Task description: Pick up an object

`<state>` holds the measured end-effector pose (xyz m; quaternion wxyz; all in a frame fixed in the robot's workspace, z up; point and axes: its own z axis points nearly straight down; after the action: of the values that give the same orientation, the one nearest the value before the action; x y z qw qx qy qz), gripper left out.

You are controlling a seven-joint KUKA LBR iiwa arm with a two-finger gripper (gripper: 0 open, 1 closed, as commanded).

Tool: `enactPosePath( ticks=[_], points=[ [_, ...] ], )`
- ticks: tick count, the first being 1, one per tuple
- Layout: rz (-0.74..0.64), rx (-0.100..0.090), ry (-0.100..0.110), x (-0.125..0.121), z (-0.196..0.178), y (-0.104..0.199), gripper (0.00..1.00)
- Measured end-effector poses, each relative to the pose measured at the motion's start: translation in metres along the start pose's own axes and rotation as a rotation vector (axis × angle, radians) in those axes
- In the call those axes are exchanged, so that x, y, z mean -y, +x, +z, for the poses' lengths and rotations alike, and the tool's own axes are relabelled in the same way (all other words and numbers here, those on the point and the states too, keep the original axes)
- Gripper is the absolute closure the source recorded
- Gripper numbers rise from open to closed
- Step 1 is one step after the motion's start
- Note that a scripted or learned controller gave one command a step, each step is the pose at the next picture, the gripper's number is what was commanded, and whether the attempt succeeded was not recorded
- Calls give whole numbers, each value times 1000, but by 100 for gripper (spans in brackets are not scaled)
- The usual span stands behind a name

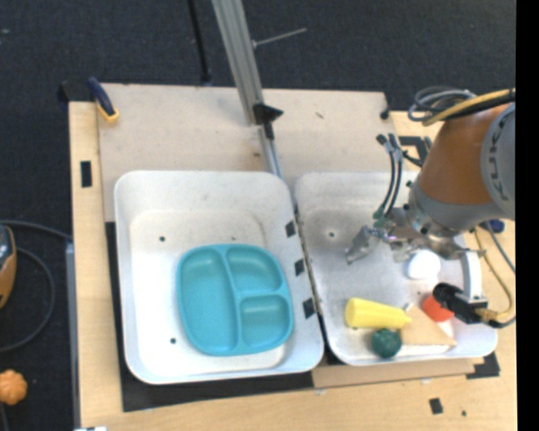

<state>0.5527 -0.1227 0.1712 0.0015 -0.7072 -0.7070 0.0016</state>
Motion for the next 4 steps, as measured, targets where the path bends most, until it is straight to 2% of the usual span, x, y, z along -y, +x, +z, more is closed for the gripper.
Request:
enactPosePath(
  ticks=[1,2,3,4],
  points=[
    [1,0,-1,6,61,-3,0],
    [6,1,-8,4,47,-5,100],
    [-2,2,-10,-1,3,-5,100],
    [-3,2,-13,6,-58,-6,100]
  ],
)
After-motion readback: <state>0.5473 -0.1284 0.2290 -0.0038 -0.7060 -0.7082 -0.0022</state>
